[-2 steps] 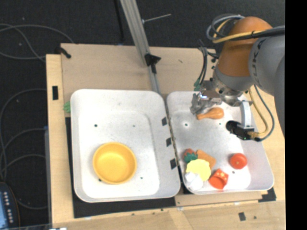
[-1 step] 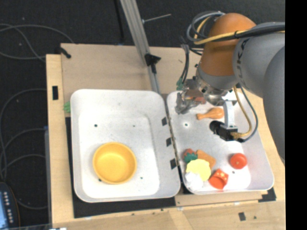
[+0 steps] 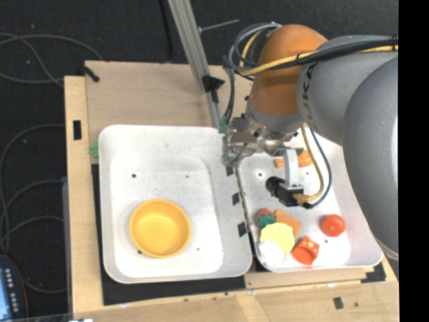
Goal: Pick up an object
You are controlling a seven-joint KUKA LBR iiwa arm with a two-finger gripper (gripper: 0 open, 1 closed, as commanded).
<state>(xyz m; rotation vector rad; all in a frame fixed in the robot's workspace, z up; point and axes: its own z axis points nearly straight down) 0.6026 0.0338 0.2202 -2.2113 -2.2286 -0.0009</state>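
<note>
Pale wood is showing as the table [image 3: 134, 92], which is carrying two shallow white bins side by side. A yellow bowl [image 3: 159, 228] is sitting open side up in the left bin [image 3: 161, 153], toward its near edge, with bare floor lying all around it and most of the far half open.

Small toys are crowding the near-left corner of the right bin [image 3: 355, 247]. A round yellow piece [image 3: 277, 235] is lying flat, with no long axis to speak of. It is touching a white lump [image 3: 269, 251] on its near side, and a green piece [image 3: 266, 217] and a flat orange piece [image 3: 288, 218] on its far side. A red block [image 3: 305, 251] is sitting just beside it, turned askew to the bin's near rim. A red ball [image 3: 332, 225] is resting apart, with open floor around it. Another small orange piece [image 3: 303, 158] is peeking out under the arm [image 3: 348, 92], its shape mostly hidden.

The gripper [image 3: 231, 154] is hanging over the wall between the two bins, near their far edge, well apart from the cluster. I cannot tell whether it is open or closed, and nothing is visibly held in it.
</note>
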